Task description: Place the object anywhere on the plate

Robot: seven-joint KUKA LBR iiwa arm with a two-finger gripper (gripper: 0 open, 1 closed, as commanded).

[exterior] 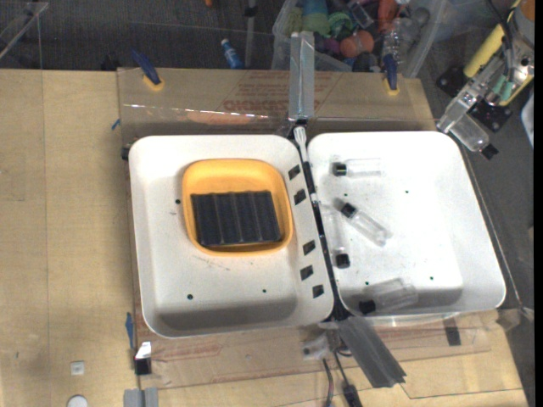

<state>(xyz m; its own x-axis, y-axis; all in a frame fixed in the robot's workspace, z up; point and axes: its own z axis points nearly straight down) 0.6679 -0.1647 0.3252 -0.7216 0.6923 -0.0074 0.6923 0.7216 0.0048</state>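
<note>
Nearest, against the near wall of the right bin (475,227), lies a clear tube (392,294) with a black cap, hard to make out against the white. It sits tight to the wall, so a grasp from above there risks striking the bin; I would not choose it.

A little farther in, a second capped tube (366,225) lies at a slant on the open floor of the same bin, apart from the walls. This looks the best thing to take. The grasp should come straight down across its short width and close on the middle of the body, since a smooth round tube will likely roll or slip if caught near an end.

Level with it, in the left bin (153,253), the orange plate (197,181) already carries a black ridged block (236,217) covering most of its middle. The bare rim is narrow, so a tube is best set down low, lying along the ridges rather than across them.

Farther still, a third tube (358,169) lies near the right bin's far wall.

Farthest, outside the right bin's far right corner, the gripper (472,124) hangs well apart from every tube. Whether it is open or closed I cannot tell, and nothing visible is held in it.
</note>
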